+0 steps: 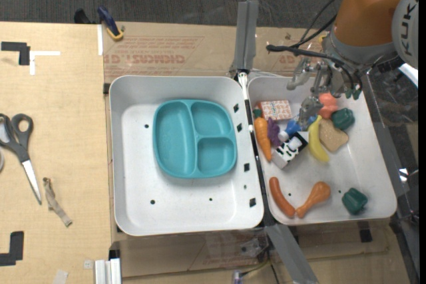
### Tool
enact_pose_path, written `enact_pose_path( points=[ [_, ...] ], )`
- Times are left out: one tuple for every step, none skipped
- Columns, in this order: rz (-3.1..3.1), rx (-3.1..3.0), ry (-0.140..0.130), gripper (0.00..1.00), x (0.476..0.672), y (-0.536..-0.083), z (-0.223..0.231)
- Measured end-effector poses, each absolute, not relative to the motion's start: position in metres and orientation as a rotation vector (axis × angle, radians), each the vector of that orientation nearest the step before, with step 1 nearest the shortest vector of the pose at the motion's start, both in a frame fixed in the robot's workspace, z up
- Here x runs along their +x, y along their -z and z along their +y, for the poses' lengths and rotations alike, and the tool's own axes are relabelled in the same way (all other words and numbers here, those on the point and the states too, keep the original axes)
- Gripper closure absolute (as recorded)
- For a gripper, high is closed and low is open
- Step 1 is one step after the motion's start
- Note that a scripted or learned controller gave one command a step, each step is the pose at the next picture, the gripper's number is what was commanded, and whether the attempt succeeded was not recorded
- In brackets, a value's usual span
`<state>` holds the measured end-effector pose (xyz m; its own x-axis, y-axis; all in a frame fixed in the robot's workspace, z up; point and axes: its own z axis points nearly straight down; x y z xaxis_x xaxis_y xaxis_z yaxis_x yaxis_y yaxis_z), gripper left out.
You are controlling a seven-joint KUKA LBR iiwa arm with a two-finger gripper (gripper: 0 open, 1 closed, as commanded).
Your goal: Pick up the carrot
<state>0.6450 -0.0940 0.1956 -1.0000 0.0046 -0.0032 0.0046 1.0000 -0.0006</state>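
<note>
The carrot [263, 137] is orange with a green top and lies lengthwise along the left wall of the right bin [379, 173]. My gripper [309, 111] hangs over the back middle of that bin, about a hand's width right of the carrot and apart from it. It is just above a blue toy [293, 127] and beside a salmon-coloured piece [327, 103]. Nothing shows between the gripper and the carrot.
A pink box [275, 109], black-and-white toy [289, 149], banana [317, 145], bread piece [333, 137], green pieces [343, 118] [354, 200], sausage [281, 199] and drumstick [313, 198] crowd the right bin. A teal divided plate [196, 138] lies in the left bin [126, 163]. Scissors [20, 146] lie far left.
</note>
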Motion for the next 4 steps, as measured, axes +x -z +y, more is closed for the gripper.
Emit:
enact_pose_path(
  points=[
    [3.077, 0.619, 0.001, 0.00, 0.636, -0.117, -0.216],
    [2.771, 1.481, 0.001, 0.00, 0.526, -0.148, -0.222],
    [2.553, 1.835, 0.001, 0.00, 0.478, -0.112, -0.221],
    [2.300, 2.141, 0.002, 0.00, 0.478, -0.169, -0.160]
  ],
)
